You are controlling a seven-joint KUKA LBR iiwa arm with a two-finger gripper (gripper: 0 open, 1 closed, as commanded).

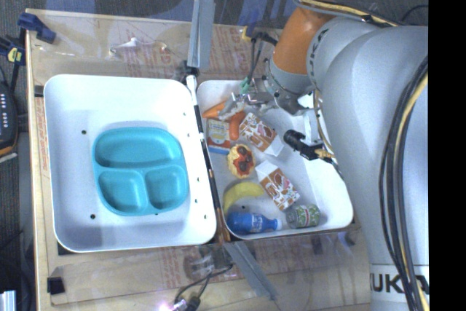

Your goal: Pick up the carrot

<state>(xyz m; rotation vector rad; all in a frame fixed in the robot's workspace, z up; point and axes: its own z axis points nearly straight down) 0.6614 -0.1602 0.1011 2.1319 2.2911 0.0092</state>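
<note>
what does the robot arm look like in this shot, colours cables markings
The arm is bulky, rounded and pale grey, with an orange band above the wrist. Dark cables run along its side, and thin wires hang near the metal gripper. White letters sit on its lower part.

Two white bins: left bin (pixel 65 156) with a turquoise divided tray (pixel 140 170); right bin (pixel 331 193) crowded with colour. Orange carrot (pixel 215 111) near the top corner, yellow banana (pixel 244 193) lower down, blue bottle (pixel 247 223) with a red cap, two red-and-white patterned cartons (pixel 257 132) (pixel 279 186), a green printed can (pixel 303 215), a yellow pastry with dark red filling (pixel 241 160). Grey arm (pixel 371 127), orange band (pixel 297 38). Pale brown desk (pixel 109 40) with faint red print.
</note>
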